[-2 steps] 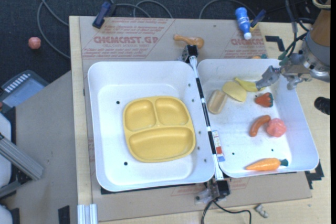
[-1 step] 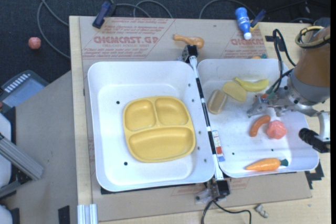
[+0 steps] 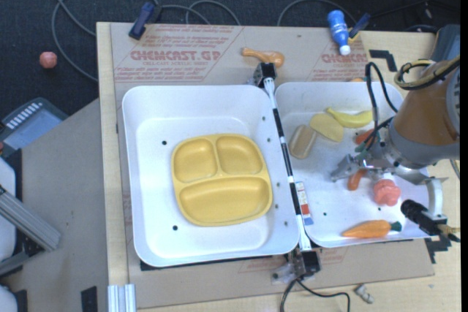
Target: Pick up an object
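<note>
The right white bin (image 3: 319,195) holds several toy foods. A yellow banana (image 3: 349,117) and a pale yellow piece (image 3: 327,126) lie at the back, with a tan cylinder (image 3: 301,142) to their left. At the front edge lies an orange carrot (image 3: 369,229). My gripper (image 3: 357,168) reaches in from the right and is low in the middle of this bin. A small orange-red piece (image 3: 355,181) sits right beneath it, and a pink-red lump (image 3: 387,192) lies just to its right. The grey and orange wrist (image 3: 424,124) hides part of the bin's right side.
The left bin (image 3: 146,157) carries a yellow divided plate (image 3: 219,179). Behind the bins, a blue-capped bottle (image 3: 338,31), an orange clamp (image 3: 263,56) and a blue clamp (image 3: 142,20) rest on the board. Black cables (image 3: 376,95) hang near the wrist.
</note>
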Controlling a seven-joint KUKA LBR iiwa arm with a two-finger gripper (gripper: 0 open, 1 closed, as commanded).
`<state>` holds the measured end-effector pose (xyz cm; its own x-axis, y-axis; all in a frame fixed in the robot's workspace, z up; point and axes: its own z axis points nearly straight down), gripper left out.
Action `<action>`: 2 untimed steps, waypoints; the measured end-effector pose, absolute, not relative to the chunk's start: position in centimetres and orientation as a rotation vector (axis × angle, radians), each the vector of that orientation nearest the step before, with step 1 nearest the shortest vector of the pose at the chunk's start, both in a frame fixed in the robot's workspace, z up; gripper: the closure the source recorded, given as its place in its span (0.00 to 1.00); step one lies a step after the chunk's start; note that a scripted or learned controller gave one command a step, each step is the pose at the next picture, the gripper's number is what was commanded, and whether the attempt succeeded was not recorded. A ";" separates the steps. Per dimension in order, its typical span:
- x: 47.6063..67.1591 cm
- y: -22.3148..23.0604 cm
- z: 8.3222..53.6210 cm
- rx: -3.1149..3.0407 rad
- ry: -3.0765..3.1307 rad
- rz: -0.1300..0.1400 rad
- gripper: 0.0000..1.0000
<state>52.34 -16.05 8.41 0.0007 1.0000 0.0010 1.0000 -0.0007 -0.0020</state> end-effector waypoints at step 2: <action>56.3 -5.2 18.5 -2.219 -2.224 -0.003 1.00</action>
